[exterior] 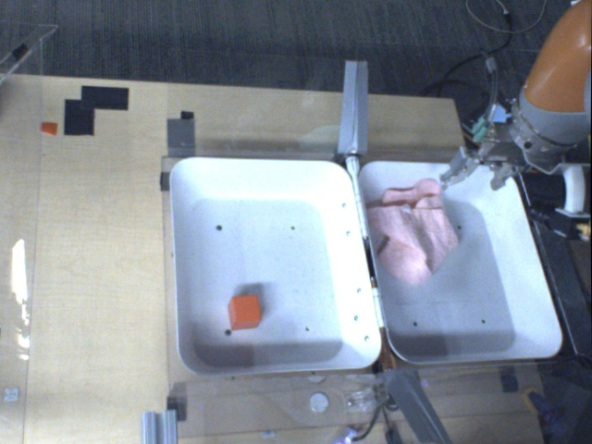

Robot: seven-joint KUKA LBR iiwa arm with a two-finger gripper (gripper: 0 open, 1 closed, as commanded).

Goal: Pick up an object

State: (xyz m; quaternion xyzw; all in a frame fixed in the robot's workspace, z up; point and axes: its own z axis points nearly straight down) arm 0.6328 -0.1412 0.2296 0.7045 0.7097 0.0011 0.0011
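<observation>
Fingers [476, 167] spread wide above right bin's [518, 340] far edge, gripping nothing, near pink cloth [413, 234]. Orange block [245, 312] in left bin [277, 178].

My arm [558, 81]: orange band above grey wrist | gripper [478, 166]: thin pale metal fingers | thin cables at wrist

High fixed view slanting down on both white bins [185, 248]
</observation>
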